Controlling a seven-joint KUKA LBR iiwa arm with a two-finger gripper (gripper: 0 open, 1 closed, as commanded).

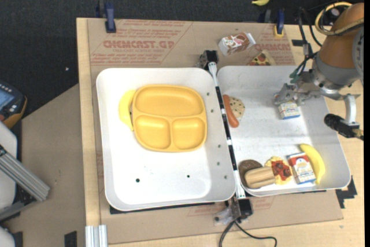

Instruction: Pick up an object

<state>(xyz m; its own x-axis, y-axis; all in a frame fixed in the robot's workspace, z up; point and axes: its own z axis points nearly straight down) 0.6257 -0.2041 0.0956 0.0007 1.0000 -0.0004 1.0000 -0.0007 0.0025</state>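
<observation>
White-blue carton (289,111) | just below gripper (287,96) | jaws: grip state unclear

Open white floor across the middle of the right bin (260,136), from center toward 9 o'clock. Blocked at 12 o'clock by the tool (291,95) over a small box (289,111). Crowded at 5 o'clock: banana (314,159), carton (303,169), bread roll (257,175). Hot dog (232,111) against the 10 o'clock wall. Left bin (167,188) clear along 6 o'clock; yellow tray (169,117) filling its upper half.
</observation>
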